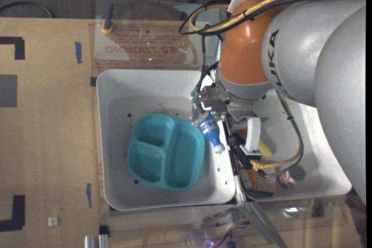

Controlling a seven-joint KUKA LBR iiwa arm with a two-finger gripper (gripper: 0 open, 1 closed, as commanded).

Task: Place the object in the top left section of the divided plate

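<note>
A teal divided plate (167,152) lies in the left bin (116,125), with two small sections on its left and one large section on its right. My gripper (210,116) hangs at the plate's upper right corner, near the wall between the bins. It is shut on a blue bottle-like object (210,132) with a white tip, which slants down to the right over the plate's right rim. All the plate's sections look bare.
The grey and orange arm covers most of the right bin (325,183). Beside it, a yellow item (265,150), an orange item (249,176) and a small brownish thing (285,180) lie in that bin. A clear sheet sits behind the left bin.
</note>
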